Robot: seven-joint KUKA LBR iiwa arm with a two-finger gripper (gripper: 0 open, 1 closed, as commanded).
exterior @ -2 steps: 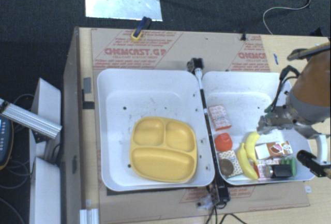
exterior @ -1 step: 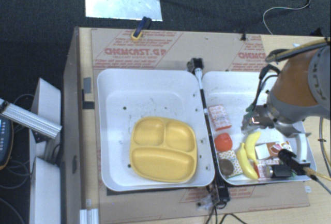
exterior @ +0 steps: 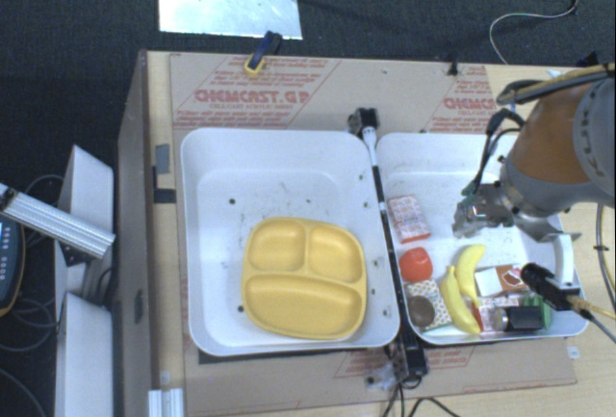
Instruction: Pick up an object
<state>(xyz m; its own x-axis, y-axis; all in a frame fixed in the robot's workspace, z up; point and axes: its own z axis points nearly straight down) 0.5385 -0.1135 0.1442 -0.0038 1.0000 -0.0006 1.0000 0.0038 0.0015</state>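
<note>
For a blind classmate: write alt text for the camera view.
A grey robot arm hangs its gripper over the right bin, above a banana and small packets. The left bin holds a yellow divided plate.

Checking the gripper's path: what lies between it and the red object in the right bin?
Only bare white bin floor lies between the gripper and the red object in the camera view.

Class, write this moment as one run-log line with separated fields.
arm: over right bin | gripper: above banana | left bin: yellow divided plate | pick: not yet done
</note>
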